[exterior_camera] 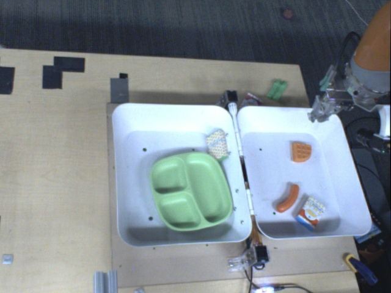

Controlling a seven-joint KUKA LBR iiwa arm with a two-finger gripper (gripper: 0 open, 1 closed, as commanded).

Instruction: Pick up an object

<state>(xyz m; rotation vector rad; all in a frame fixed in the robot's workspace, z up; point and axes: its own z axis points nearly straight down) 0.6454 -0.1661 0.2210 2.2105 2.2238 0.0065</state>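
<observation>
Objects for picking lay in the right bin (351,182): an orange waffle-like piece (300,151) toward the far side, a sausage (288,198) nearer, and a small colourful packet (311,212) just right of the sausage. The left bin (125,163) held a green divided plate (191,190) with a small patterned item (217,143) at its far right corner. The pincer (320,111) hovered over the right bin's far right corner, holding nothing; whether it was open could not be told.
</observation>
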